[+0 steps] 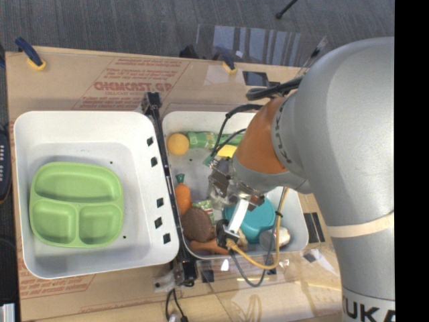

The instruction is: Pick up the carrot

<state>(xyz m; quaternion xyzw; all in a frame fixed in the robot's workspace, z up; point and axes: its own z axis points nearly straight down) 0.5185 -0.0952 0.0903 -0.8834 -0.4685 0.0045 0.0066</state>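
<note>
The carrot (pixel 182 198) is small and orange with a green top. It lies in the right bin (pixel 175 123), close against that bin's left wall, pointing toward the back. My gripper (pixel 220 194) hangs over the middle of the same bin, a short way to the right of the carrot and apart from it. The wrist and the bulky grey arm hide much of what lies below it. Nothing shows in its grasp.
Near the carrot lie a brown rounded lump (pixel 196 224), a reddish-brown piece (pixel 206 248), a teal bowl (pixel 255 221), a yellow ball (pixel 177 143) and a green item (pixel 201 139). The left bin (pixel 40 129) holds a green divided plate (pixel 76 203).
</note>
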